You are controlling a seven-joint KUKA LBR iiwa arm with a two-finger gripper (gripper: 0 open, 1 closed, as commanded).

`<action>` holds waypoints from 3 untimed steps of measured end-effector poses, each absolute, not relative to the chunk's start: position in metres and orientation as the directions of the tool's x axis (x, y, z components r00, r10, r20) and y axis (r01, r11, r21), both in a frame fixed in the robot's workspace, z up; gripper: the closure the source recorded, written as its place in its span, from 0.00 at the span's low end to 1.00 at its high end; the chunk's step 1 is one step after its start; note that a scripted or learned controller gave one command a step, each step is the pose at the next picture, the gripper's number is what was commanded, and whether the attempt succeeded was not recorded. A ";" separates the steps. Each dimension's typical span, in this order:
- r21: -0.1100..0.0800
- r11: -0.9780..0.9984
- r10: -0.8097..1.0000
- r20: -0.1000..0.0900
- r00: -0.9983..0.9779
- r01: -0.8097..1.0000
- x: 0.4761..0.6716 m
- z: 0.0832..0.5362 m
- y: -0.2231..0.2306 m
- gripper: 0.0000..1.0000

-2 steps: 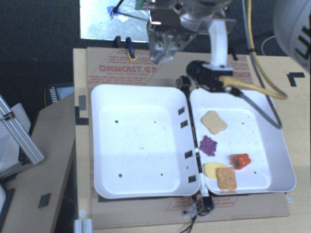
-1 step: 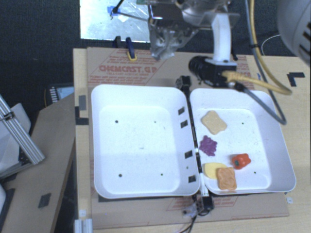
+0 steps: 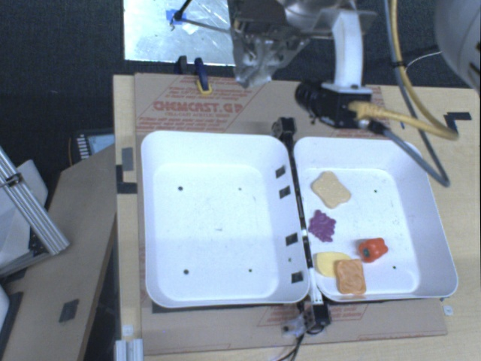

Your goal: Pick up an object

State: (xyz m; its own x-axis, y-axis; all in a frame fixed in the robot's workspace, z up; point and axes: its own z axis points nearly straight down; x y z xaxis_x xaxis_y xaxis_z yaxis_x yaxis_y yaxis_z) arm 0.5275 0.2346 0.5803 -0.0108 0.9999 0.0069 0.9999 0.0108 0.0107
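Camera view, gripper [image 3: 252,70] well above toys [image 3: 342,232]

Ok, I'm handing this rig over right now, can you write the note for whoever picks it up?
Tool: raised above the far edge of the bench, behind the left bin, nothing seen in it; whether it is open or shut cannot be told.
Objects, all in the right bin: beige slice near the middle, purple piece by the divider, red pepper-like piece toward the near right, yellow piece and orange slab touching at the near left corner.
Done: no pick visible.
Left: bring the tool over the right bin, grasp one object, lift it.
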 end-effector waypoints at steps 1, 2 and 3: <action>0.012 0.013 1.000 0.008 -0.013 1.000 0.528 0.591 0.235 1.00; 0.015 0.014 1.000 0.010 -0.015 1.000 0.527 0.603 0.235 1.00; 0.017 0.017 1.000 0.011 -0.017 1.000 0.527 0.614 0.236 1.00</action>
